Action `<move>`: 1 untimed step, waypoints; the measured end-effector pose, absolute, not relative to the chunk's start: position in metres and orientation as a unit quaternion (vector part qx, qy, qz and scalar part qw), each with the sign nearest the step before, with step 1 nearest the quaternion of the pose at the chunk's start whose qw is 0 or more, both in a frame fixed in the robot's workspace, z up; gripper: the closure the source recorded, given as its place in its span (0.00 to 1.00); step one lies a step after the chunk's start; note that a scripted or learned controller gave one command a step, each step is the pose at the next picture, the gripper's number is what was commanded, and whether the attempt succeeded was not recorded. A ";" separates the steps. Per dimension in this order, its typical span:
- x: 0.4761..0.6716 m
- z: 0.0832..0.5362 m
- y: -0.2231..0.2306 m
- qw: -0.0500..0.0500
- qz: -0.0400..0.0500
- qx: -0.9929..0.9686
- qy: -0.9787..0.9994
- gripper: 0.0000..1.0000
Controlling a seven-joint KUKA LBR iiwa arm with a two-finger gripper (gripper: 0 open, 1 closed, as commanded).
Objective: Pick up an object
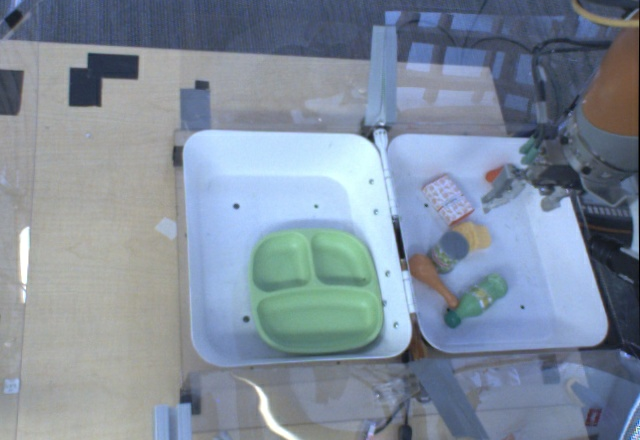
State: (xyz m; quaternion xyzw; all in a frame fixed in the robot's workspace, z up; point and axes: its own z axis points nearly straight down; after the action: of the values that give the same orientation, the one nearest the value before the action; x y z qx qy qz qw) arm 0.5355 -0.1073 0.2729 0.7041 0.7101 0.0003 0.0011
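Landmark for all positions: the right-hand bin (560, 328).

Nearest the camera, a green bottle (477, 299) lies tilted on its side on this bin's floor. Just beyond it, a brown drumstick-shaped toy (433, 278) lies against the bin's left wall, and a grey-topped can (451, 251) touches a yellow piece (474, 235). A red-and-white packet (446, 197) lies further in, and a small orange piece (494, 172) sits near the far wall.

The gripper (522, 182) hangs over the bin's far right part, apart from every item. The jaws appear spread, with nothing between them.

Risks:
- The can, yellow piece and toy are crowded. A descent there probably pushes items aside rather than bracketing one.
- The bottle and can are rounded and likely to roll out on closure.
- The packet lies flat; the jaws may close above it.
- The toy's position at the wall limits clearance.

The green divided plate (316, 290) in the left-hand bin (215, 228) is probably too wide to grasp.
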 end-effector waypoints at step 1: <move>0.568 0.147 -0.085 -0.001 0.000 0.665 0.747 0.00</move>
State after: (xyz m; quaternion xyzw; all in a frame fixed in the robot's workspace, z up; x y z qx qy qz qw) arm 0.5679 -0.0855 0.1472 0.6652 0.7467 -0.0003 -0.0006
